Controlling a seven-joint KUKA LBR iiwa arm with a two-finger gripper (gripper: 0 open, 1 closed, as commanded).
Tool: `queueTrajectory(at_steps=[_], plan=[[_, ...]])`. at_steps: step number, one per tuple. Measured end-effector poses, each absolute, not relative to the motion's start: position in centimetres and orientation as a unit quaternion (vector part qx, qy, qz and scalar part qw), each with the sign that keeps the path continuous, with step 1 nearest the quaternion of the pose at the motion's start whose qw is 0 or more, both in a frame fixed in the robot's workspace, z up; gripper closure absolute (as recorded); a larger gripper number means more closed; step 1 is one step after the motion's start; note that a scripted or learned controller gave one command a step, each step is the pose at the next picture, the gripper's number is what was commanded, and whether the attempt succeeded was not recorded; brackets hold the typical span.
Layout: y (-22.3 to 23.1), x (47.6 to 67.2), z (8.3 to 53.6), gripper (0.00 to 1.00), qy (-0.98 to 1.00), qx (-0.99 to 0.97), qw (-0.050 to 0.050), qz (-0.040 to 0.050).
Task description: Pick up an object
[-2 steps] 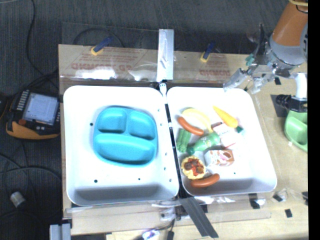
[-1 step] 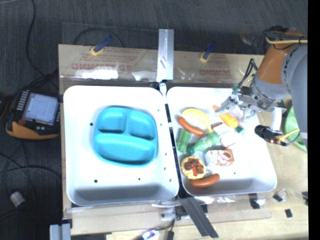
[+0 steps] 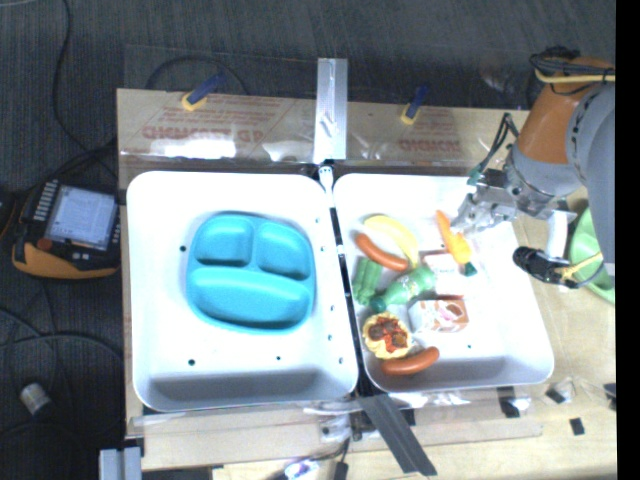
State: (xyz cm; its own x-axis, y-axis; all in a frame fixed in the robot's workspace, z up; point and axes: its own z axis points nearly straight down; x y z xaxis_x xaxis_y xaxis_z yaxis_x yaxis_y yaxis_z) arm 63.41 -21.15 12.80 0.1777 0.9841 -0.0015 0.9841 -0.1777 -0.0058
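The right bin (image 3: pixel 520 340) holds a heap of toy food. An orange carrot (image 3: pixel 453 237) lies near its back right, a yellow banana (image 3: pixel 393 233) and an orange-red sausage (image 3: pixel 382 251) at the back left. Green vegetables (image 3: pixel 392 286) sit in the middle, a red and white packet (image 3: pixel 441 314) to their right, a small pizza (image 3: pixel 387 334) and another sausage (image 3: pixel 410 360) at the front. My gripper (image 3: pixel 478 211) hangs over the back right of this bin, just right of the carrot's top end. Nothing shows between its fingers.
The left bin (image 3: pixel 160 368) carries a blue divided tray (image 3: pixel 250 270). A metal clamp (image 3: pixel 331 108) stands behind the wall between the two bins. A handheld device (image 3: pixel 68 224) lies on the floor at the far left.
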Motion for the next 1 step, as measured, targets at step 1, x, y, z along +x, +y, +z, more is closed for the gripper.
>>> queueTrajectory(at_steps=[1], plan=[[-21.14, 66.86, 22.04, 1.0, -0.599, -0.801, -0.001, 0.0014]])
